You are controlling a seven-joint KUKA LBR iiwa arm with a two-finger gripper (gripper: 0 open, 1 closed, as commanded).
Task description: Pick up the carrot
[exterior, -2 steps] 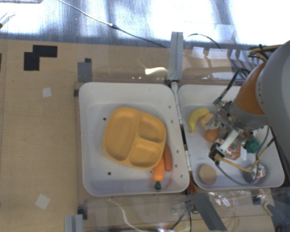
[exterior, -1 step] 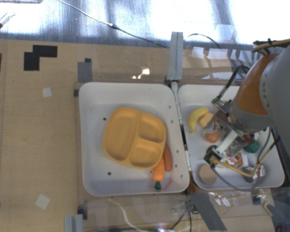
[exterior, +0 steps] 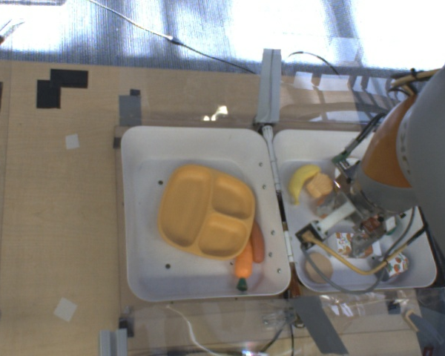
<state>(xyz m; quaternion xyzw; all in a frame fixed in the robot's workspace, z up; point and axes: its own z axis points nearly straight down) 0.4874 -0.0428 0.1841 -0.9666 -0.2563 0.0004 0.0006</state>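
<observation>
The wooden worktop (exterior: 52,221) carries two bins. In the left shallow white plastic bin (exterior: 144,277) sits a yellow plastic plate with three sections (exterior: 204,210). The small orange toy carrot with a green end (exterior: 245,260) lies in the near right corner of this bin, right against the near right edge of the plate. Its green end points to the near side. A short red-orange sausage-shaped toy (exterior: 257,243) lies just beside it, on the right.

The carrot looks light, hard and smooth, so it may slip or roll. I think the best place to take it is across its thick orange middle, away from the thin green end. The plate and the sausage toy leave little room on either side.

In the right shallow white bin (exterior: 311,148) lies a yellow toy banana (exterior: 302,182). The tool (exterior: 362,232) hangs over this bin, well apart from the carrot. I cannot tell if it is apart or together.
</observation>
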